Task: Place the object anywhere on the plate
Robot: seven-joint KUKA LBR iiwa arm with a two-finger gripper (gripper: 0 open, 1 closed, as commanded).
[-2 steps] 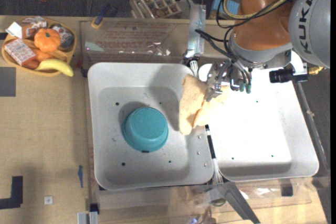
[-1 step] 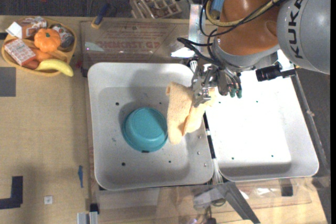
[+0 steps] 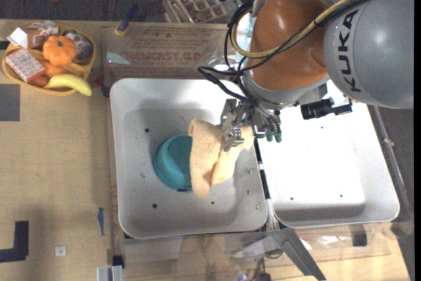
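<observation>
I look down on my counter and see two white bins side by side. The left bin has a blue plate lying in it, a bit left of the middle. A soft, pale yellow thing that looks like a cloth or a floppy piece of bread hangs over the right side of the plate. Part of it covers the plate's right edge, and the rest droops down to the bin floor beside the plate. My grey arm comes in from the right, with its big orange band just above the wrist. The pincer points down at the top right corner of the yellow thing. It looks like the two fingers are pinching that corner, because the yellow thing is pulled up toward them there. So I would say the pincer is clamped on the yellow thing, though the fingers are small and a little hard to see. The right bin sits just next to the left one, under the arm. Far off at the top left corner of the counter there is a basket with a small orange pumpkin, a yellow banana and some little boxes in it.
</observation>
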